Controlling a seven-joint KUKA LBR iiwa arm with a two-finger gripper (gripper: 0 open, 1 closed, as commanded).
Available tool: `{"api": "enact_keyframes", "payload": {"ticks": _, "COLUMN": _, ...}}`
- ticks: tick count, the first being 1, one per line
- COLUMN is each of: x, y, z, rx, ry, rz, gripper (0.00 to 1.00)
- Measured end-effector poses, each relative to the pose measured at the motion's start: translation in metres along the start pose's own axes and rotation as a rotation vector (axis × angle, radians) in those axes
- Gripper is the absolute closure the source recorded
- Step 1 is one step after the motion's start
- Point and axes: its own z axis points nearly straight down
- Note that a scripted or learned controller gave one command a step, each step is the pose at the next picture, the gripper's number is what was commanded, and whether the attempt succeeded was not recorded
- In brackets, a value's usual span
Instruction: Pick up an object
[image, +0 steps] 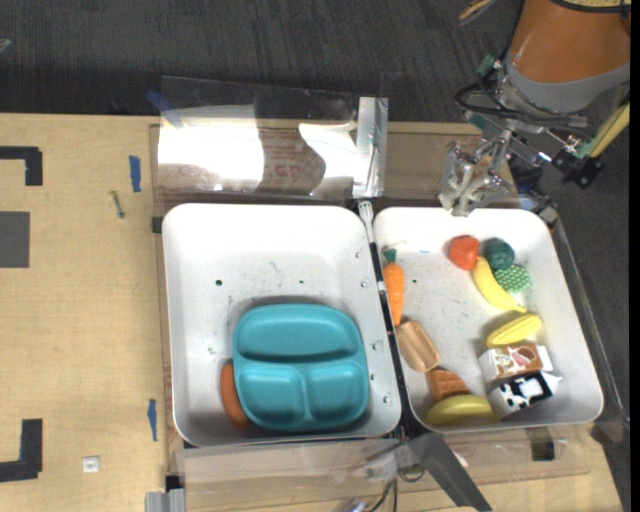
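My gripper (466, 196) hangs over the far rim of the right bin (575, 330), open with nothing between its fingers. Below it in that bin lie a red tomato (463, 251), a dark green vegetable (497, 251), a banana (489, 284) and light green grapes (513, 278). An orange carrot (394, 285) lies along the bin's left wall. Nearer the front are a yellow piece (513, 327), a small printed carton (515, 360), a black-and-white box (526, 391), a tan block (418, 346), a brown piece (447, 381) and a yellow fruit (460, 407).
The left bin (200, 260) holds a teal divided plate (300, 365) with an orange object (230, 395) partly under its left edge. A clear plastic sheet (260, 150) and a metal post (370, 145) stand behind the bins. Cables (560, 150) trail from the wrist at right.
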Motion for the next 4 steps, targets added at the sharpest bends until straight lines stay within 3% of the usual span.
{"api": "enact_keyframes", "payload": {"ticks": 2, "x": -0.028, "y": 0.020, "z": -0.009, "rx": -0.001, "ry": 0.000, "rz": -0.127, "gripper": 1.00}}
{"api": "enact_keyframes", "payload": {"ticks": 4, "x": -0.033, "y": 0.025, "z": -0.017, "rx": -0.002, "ry": 0.000, "rz": -0.321, "gripper": 1.00}}
